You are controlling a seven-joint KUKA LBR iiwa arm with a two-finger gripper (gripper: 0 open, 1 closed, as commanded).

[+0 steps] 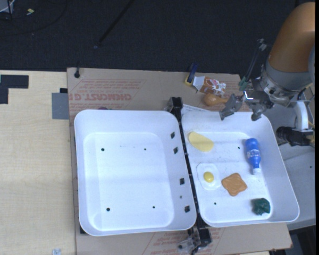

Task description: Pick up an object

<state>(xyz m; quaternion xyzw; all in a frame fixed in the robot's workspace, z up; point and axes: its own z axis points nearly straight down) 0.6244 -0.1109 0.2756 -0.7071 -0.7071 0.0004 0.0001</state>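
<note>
The right bin holds a yellow lemon-like piece, a blue bottle with a white cap, a toy fried egg, a brown toast-like piece and a dark green lump. My gripper hangs over the far rim of the right bin, above and behind the bottle. Its two fingers are spread apart with nothing between them.
The left bin sits beside the right one, with black clips along the divider. Behind the bins on the cardboard lie a small packet and a round brownish item and a blue-yellow object.
</note>
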